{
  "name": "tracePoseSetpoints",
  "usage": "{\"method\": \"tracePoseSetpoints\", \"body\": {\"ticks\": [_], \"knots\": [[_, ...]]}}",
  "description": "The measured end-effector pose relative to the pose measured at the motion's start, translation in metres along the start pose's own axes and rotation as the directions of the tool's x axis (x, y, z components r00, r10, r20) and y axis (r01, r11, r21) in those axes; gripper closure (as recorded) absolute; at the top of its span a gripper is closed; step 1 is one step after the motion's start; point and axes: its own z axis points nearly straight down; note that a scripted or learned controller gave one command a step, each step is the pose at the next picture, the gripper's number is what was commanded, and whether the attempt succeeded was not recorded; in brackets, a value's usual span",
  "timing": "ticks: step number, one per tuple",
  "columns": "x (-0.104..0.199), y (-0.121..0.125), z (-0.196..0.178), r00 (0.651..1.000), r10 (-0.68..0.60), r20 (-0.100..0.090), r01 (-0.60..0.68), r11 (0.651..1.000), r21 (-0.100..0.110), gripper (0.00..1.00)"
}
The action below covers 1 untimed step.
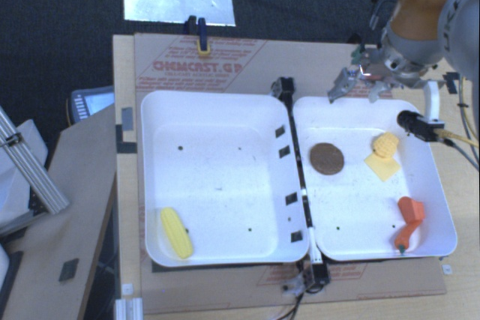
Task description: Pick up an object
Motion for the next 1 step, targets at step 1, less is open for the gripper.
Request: {"method": "tracePoseSetpoints", "body": {"ticks": [1], "knots": [[-0.0014, -0.0813, 0.0533, 1.0, 0.007, -0.003, -0.007, 1.0, 0.024, 0.0]]}}
